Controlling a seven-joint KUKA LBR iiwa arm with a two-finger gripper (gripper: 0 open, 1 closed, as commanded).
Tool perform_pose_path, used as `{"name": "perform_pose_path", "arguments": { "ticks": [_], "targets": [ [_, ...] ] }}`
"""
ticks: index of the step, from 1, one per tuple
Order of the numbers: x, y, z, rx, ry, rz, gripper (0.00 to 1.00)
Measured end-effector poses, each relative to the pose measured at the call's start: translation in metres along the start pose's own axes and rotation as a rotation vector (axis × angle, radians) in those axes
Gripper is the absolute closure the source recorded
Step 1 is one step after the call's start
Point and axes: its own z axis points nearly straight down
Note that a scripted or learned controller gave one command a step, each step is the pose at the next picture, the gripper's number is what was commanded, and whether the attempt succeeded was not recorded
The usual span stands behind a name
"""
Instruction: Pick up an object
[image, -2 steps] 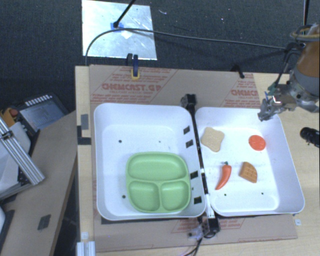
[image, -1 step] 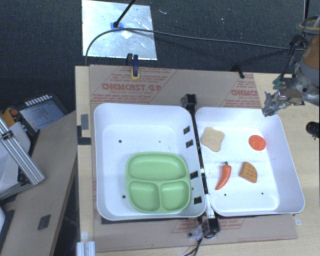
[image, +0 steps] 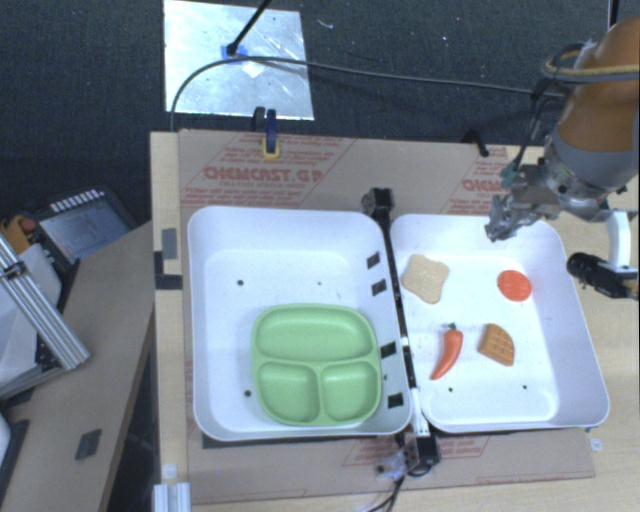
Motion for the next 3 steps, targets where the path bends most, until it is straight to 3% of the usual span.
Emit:
{"name": "perform_pose_path", "arguments": {
  "ticks": [3],
  "targets": [
    [0.164, -0.045, 0.043, 0.002, 0.001, 0.0, 1.0]
  ]
}}
